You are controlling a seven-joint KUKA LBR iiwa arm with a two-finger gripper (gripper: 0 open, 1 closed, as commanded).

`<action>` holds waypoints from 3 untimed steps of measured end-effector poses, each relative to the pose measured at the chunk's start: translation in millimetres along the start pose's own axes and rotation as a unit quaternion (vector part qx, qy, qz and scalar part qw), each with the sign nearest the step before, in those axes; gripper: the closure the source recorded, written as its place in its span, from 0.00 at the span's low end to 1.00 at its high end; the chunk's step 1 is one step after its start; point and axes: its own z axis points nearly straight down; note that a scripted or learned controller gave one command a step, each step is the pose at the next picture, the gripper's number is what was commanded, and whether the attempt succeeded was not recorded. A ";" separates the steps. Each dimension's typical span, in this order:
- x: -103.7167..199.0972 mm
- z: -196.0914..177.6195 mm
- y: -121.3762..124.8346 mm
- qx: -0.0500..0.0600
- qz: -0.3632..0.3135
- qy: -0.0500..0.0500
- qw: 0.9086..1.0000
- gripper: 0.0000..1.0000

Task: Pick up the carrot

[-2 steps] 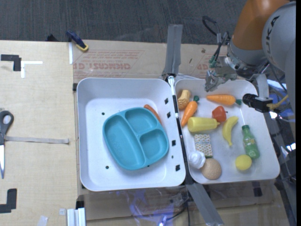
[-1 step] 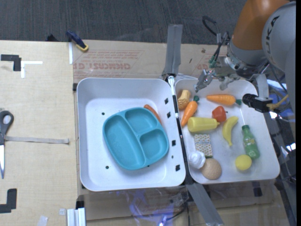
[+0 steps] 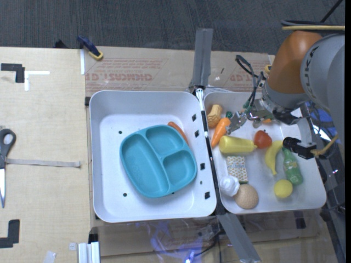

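Approach step: claw (image 3: 239,120) hovering with fingers slightly parted and nothing between them, carrot (image 3: 220,130) lying just left of the tips; next, shifting left, lowering, closing around it.

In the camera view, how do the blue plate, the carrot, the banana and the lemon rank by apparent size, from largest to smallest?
1. Blue plate, by far the largest.
2. Carrot and banana: they look about alike, so I do not rank them.
3. Lemon, the smallest.
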 end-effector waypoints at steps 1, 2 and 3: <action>-3.0 25.7 38.4 -0.001 0.194 -0.001 0.981 0.00; -3.1 15.7 38.9 -0.001 0.193 -0.002 0.981 1.00; -3.0 15.8 38.8 -0.001 0.193 -0.002 0.981 0.00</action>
